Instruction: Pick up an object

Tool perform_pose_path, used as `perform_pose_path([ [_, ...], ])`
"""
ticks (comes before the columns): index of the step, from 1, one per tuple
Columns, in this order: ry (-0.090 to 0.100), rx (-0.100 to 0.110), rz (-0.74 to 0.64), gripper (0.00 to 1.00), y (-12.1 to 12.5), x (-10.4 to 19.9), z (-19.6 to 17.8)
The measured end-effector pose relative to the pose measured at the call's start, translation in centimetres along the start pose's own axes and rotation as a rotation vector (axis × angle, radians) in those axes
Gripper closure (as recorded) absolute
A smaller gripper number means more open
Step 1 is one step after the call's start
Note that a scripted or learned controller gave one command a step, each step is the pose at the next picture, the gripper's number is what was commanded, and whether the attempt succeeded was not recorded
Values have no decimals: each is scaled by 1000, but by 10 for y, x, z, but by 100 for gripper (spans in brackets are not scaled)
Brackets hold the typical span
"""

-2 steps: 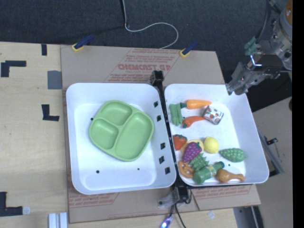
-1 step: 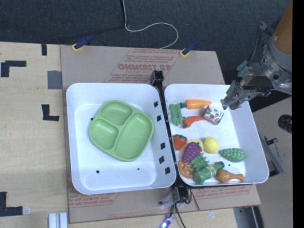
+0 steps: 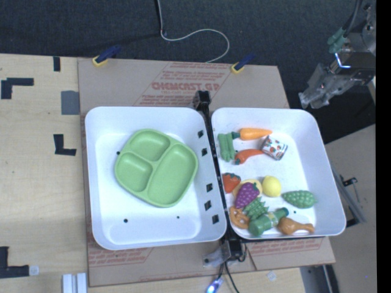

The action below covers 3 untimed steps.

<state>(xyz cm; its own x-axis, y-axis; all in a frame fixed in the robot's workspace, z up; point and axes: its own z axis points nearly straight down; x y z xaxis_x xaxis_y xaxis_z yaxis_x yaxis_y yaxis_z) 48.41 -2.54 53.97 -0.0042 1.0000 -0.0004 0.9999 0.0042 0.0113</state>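
Green divided plate (image 3: 157, 168) sits alone in the left bin (image 3: 101, 127), while the right bin (image 3: 317, 140) holds all the toy food: an orange carrot (image 3: 254, 133), a small red-and-white can (image 3: 274, 147), a yellow lemon (image 3: 271, 186), purple grapes (image 3: 245, 195), a bumpy green fruit (image 3: 299, 198) and a chicken drumstick (image 3: 293, 227) near the front edge. The end effector (image 3: 321, 90) hangs up at the top right, off past the right bin's far corner and well apart from everything, with nothing in its grip. Whether it's released or clenched, I honestly cannot tell from this angle.

So the pick hasn't started, by my read. What worries me is the clutter at the front of that bin. The grapes, lemon and the green bits are touching or just beside each other, so coming down there could nudge neighbours or pinch two things at once. Round stuff like the lemon looks likely to squirt out sideways. The can or carrot, sitting more apart, seems the safer target.
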Motion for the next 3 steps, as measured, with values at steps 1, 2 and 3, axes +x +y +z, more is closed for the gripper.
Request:
perform_pose_path([
  [1, -1, 20, 7, 100, -1, -32, 81],
  [2, 0, 15, 2, 100, -1, -9, 108],
  [3, 2, -1, -5, 100, 21, 58, -1],
])
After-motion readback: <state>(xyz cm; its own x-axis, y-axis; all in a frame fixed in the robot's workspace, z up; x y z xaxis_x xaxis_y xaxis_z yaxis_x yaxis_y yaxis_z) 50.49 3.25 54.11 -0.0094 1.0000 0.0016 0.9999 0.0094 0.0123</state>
